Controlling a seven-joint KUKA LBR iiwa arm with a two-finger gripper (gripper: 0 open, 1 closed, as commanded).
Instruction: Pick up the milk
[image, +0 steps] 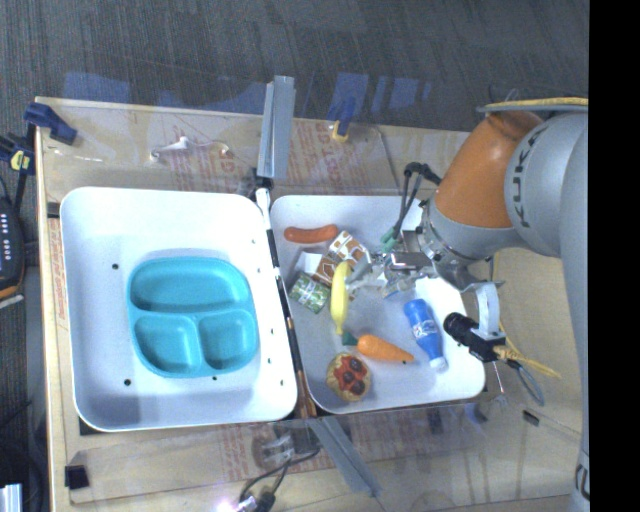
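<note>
The milk (335, 256) is a small brown and white carton lying in the right bin (455, 385), in its upper left part, just below a sausage. My gripper (372, 276) is low in the bin, right beside the carton's right end and over the top of a yellow banana (340, 298). The grey wrist with its orange band (480, 190) comes in from the right and hides the bin's far right wall. Whether the gripper touches the carton cannot be made out.
The right bin also holds a sausage (311, 234), a green packet (310, 293), a carrot (385, 349), a blue bottle (424, 330) and a round tart (349, 375). The left bin (90, 300) holds a blue divided tray (190, 315).
</note>
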